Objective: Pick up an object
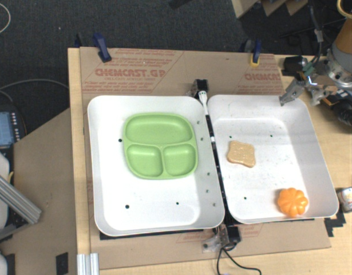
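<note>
A tan, toast-shaped piece (241,153) lies near the middle left of the right bin (267,119). In that bin's near right corner sits a small orange pumpkin (292,201). My gripper (301,95) hangs over the far right corner of the right bin, well away from both objects. Its fingers are spread open and hold nothing.
The left bin (107,199) holds a green divided plate (160,145) in its far half. Both bins rest on a cardboard sheet (135,67) clamped at the back by blue clips (101,47). Cables and dark equipment lie to the right of the bench.
</note>
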{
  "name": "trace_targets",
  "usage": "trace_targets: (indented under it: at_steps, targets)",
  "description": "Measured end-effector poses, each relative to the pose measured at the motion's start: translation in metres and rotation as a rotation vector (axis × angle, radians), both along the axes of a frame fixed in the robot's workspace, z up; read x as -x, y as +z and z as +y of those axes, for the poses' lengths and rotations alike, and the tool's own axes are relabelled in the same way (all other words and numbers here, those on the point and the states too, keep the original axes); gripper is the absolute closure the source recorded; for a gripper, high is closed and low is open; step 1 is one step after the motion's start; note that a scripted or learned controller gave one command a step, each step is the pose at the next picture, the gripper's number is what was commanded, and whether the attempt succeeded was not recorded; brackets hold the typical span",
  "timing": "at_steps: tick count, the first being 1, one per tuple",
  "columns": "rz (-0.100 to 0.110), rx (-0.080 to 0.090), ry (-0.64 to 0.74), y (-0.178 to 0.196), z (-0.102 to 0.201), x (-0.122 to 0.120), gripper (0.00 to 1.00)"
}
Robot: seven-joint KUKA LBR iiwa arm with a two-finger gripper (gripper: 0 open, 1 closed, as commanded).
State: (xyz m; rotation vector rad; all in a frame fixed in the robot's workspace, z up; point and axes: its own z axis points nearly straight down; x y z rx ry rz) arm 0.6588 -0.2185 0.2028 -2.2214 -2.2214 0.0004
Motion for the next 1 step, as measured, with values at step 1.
trace_targets:
  at_steps: [1]
  targets:
    - [-0.015, 0.004, 0.003, 0.1405, 0.0261, 0.0178, 0.00]
